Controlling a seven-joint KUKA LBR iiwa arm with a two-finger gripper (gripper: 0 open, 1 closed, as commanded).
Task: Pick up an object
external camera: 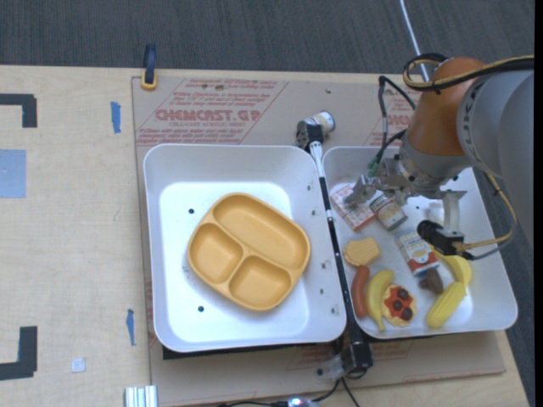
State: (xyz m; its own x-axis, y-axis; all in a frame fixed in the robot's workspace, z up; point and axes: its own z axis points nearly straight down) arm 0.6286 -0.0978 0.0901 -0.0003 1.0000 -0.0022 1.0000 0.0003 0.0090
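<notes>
My gripper [374, 186] hangs low over the far left part of the right bin [501, 312], below the orange wrist band. Right under and beside it lie a red-and-white packet [351, 208] and a small brownish box [391, 217]. Nearer the front of that bin are a tan cracker [362, 250], a red sausage [361, 290], a small banana [379, 299], a pizza slice [398, 305], a white-and-red carton [415, 251] and a larger banana [450, 298]. I see nothing lifted clear of the bin floor.
The left bin [161, 227] holds a yellow divided plate [248, 251]. A black cable and bracket [437, 236] hang from the wrist over the right bin. A small metal fitting [314, 129] sits behind the divider between the bins.
</notes>
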